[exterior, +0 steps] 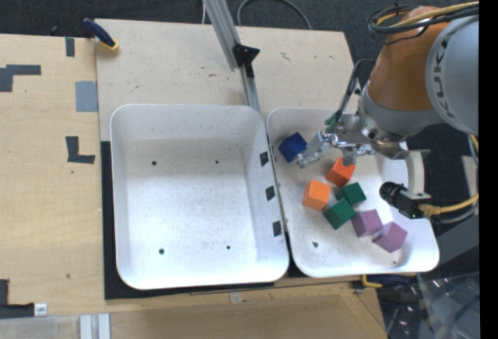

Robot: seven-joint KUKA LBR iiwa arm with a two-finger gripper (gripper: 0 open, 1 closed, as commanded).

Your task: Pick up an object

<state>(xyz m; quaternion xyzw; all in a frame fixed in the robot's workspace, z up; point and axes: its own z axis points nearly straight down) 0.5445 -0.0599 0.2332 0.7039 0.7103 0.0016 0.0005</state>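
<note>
We see the jaws [320, 151] over the right bin [424, 256], right of centre, but cannot tell how far open they are. A blue cube [292, 146] lies just left; orange cubes [340, 172], green cubes [339, 213] and purple cubes [389, 236] cluster below-right. The left bin [124, 197] lies open on the counter [47, 197].

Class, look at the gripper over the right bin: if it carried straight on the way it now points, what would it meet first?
The gripper points leftward toward the blue cube, so it would probably meet that first, though one slanted view leaves its height unclear.
</note>
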